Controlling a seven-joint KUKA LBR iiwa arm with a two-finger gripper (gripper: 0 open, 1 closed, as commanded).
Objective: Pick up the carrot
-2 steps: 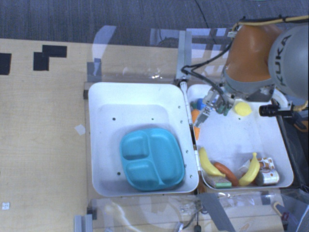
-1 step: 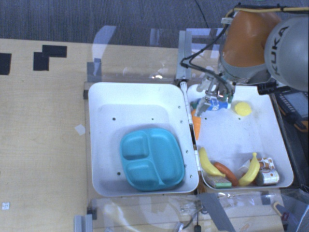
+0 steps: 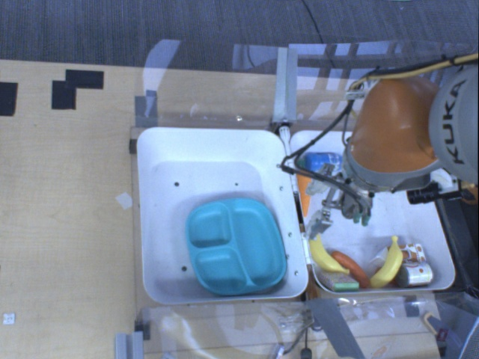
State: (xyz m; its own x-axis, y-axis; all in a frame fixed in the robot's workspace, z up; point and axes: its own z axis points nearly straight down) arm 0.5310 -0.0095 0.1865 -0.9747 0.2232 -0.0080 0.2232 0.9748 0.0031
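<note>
The carrot (image 3: 350,265) is a short orange-red piece lying at a slant near the front of the right bin (image 3: 441,238), between two yellow bananas. My gripper (image 3: 343,217) hangs over the bin's left half, a little behind and to the left of the carrot. It is open, and nothing sits between its fingers (image 3: 323,221). The orange wrist band and grey arm cover the back of the bin.
One banana (image 3: 325,254) lies left of the carrot and another (image 3: 388,264) to its right. A green piece (image 3: 343,283) and a small can (image 3: 414,275) rest at the front wall. A blue item (image 3: 322,161) lies at the back. The left bin (image 3: 165,200) holds a blue divided plate (image 3: 236,247).
</note>
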